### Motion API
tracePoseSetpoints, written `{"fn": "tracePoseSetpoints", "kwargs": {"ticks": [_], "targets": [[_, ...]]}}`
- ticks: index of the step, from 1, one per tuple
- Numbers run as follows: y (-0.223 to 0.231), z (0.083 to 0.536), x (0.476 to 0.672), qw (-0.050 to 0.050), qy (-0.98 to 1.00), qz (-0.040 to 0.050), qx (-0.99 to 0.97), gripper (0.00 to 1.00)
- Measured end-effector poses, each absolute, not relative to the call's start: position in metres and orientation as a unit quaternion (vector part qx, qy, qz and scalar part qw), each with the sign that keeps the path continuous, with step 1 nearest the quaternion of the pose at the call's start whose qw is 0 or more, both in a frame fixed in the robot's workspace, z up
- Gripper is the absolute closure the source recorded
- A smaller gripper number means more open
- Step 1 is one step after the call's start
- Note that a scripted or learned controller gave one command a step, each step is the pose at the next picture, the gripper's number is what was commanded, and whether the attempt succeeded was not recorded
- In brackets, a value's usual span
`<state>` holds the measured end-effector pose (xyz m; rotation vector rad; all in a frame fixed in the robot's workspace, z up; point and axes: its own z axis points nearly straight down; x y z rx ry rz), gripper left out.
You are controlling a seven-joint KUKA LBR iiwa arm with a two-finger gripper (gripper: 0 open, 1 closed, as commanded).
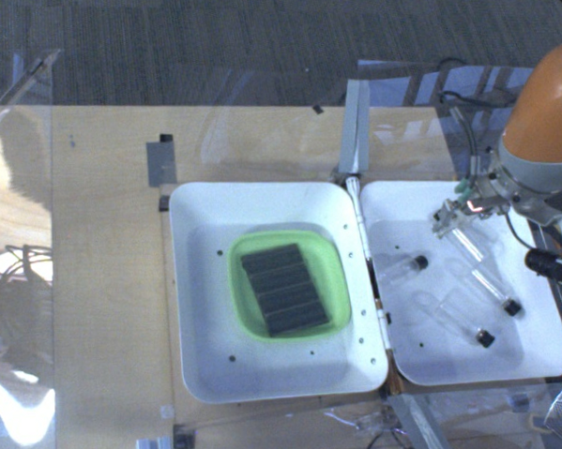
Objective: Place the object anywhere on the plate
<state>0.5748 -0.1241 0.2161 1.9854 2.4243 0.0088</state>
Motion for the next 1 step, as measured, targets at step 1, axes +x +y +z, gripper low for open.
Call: {"fn": "tracePoseSetpoints", "kwargs": {"ticks": [1], "targets": [[-0.0254, 0.2126, 0.5466, 0.002, 0.839, 0.0017, 0.544, 1.0]]}}
